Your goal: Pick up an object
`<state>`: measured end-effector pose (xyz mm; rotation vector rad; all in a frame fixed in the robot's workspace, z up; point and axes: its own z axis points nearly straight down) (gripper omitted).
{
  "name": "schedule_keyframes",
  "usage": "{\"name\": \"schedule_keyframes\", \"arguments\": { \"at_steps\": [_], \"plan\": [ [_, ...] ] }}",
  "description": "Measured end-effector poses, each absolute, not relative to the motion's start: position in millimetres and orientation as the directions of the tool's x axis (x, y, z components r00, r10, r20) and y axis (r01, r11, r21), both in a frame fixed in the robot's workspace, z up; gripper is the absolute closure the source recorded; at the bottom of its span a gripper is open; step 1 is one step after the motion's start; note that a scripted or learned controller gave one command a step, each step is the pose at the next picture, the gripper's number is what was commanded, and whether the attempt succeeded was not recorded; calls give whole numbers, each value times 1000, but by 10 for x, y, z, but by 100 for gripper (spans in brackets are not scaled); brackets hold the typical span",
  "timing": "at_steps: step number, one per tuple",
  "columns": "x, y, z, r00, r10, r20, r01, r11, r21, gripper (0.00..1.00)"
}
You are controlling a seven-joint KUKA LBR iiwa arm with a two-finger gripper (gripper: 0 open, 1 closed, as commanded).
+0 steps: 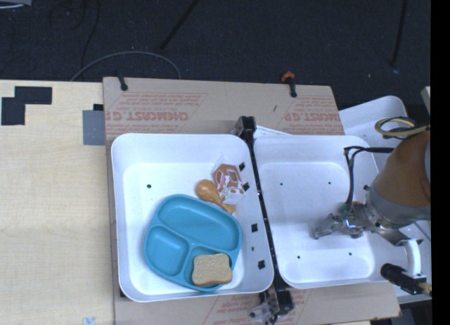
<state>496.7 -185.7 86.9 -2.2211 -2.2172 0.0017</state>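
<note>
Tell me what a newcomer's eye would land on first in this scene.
The bright blue divided tray in the left bin stands out, with a tan slice of toy bread in its lower right compartment. Just above the tray lie an orange-brown toy and a clear wrapped packet. In the right bin, the gripper sits low over the white floor.

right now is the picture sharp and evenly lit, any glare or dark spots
Camera view: fairly soft overall, and the gripper is blurry. The two white bins are bright and nearly washed out; the floor beyond the bench is very dark. The blue tray and the bread on it read clearly, with soft shadows along the bin walls.
</note>
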Motion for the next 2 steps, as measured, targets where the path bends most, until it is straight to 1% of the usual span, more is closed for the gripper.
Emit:
{"name": "schedule_keyframes", "arguments": {
  "at_steps": [1, 2],
  "plan": [
    [4973, -1870, 987, 6, 1000, 2, 1000, -6, -1, 100],
    [5012, -1837, 1418, -2, 1000, 0, 1000, 2, 1, 100]
  ]
}}
